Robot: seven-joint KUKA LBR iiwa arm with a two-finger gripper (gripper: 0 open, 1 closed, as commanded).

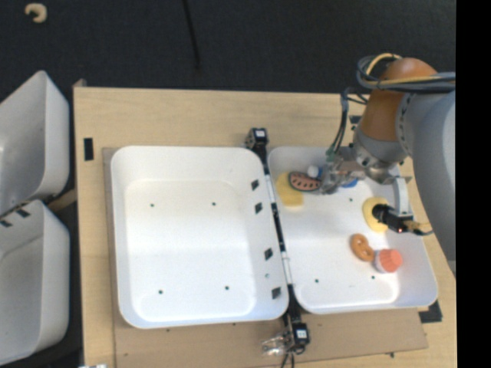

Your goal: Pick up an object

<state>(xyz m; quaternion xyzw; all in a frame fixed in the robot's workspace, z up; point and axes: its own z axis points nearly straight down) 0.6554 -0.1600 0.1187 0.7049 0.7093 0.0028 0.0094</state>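
Note:
The right bin [345, 297] holds several small objects. A brown and red piece [303, 181] lies near its far left, with a pale yellow block [291, 196] just in front of it. A yellow ring-like object [377, 214] sits at the right, an orange piece [361, 246] and a red-capped item [388, 261] nearer the front. A bit of blue [349, 181] shows beside the gripper. My gripper [331, 181] is down at the far side of this bin, just right of the brown and red piece. Its fingers are too small and dark to read.
The left bin [184, 236] lies beside the right one, with a black-clipped divider [272, 221] between them. The grey arm with its orange band [391, 98] comes in over the right bin's far right corner. White containers [27, 205] stand off the bench at left.

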